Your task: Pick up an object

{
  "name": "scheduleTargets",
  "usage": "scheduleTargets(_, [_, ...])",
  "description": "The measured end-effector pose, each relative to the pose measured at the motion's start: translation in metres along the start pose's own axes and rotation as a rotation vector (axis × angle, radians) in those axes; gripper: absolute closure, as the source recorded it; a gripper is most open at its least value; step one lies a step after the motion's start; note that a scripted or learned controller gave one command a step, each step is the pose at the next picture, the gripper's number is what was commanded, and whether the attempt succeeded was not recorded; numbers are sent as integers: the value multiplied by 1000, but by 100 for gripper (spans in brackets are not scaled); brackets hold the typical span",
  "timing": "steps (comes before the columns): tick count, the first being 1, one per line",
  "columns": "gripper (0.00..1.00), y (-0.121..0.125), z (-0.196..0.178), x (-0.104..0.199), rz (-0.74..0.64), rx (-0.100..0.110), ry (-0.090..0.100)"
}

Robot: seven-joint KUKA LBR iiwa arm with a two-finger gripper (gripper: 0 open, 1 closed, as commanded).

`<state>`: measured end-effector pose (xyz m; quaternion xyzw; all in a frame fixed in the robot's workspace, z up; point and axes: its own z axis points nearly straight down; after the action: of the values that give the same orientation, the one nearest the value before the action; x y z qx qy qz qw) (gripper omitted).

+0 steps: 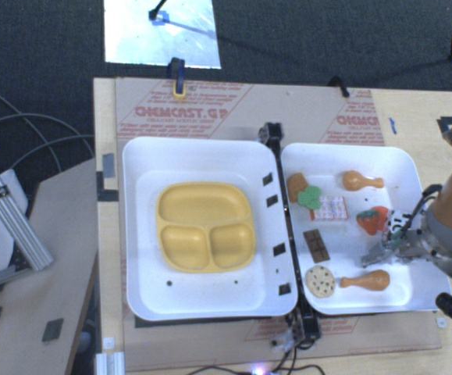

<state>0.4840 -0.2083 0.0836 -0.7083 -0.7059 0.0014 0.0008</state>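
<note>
Your nearest candidate is the tan plastic toy drumstick (pixel 366 280), lying flat near the front wall of the right-hand white bin (pixel 410 297), just right of the round speckled cookie (pixel 319 281). The grey two-finger gripper (pixel 375 254) hangs just behind it, touching nothing. You cannot tell whether the claw is spread or closed. Nothing is lifted yet; the descent, grip and raise remain.

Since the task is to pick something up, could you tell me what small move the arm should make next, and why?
Probably a short drop toward the drumstick. The end effector sits in the right bin just above that toy in the picture, with bare floor beside it; the strawberry lies about as near, so either is a fair target.
</note>
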Motion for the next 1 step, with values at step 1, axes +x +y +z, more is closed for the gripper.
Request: scheduleTargets(1, [0, 63, -2, 3, -10, -10, -1])
